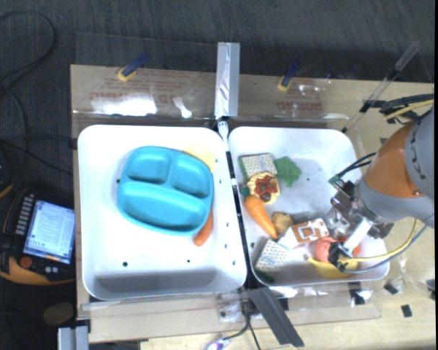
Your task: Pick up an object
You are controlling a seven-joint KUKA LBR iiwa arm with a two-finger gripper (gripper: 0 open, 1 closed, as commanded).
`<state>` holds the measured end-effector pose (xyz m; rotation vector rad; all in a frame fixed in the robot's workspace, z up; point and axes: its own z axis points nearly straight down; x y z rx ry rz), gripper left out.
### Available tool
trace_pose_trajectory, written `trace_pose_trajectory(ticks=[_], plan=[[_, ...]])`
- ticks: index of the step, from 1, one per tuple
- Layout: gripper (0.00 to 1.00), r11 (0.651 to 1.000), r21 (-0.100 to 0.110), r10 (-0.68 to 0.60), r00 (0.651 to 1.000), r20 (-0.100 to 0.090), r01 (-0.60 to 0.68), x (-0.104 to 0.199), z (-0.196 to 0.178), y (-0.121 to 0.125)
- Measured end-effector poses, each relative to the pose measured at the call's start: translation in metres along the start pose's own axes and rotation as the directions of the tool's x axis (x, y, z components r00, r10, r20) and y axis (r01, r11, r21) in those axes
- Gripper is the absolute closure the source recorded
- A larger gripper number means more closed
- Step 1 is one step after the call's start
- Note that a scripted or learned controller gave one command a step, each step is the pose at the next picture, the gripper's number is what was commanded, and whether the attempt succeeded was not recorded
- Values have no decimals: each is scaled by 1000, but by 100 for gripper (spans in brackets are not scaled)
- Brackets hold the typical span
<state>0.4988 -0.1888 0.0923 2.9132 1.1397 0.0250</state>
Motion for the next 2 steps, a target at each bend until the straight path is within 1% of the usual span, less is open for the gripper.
trace_pose_trajectory(ticks=[1,2], plan=[[100,859,6,511,859,1,-511,-25,0,15],[100,861,8,509,861,4,-509,-24,-8,14]])
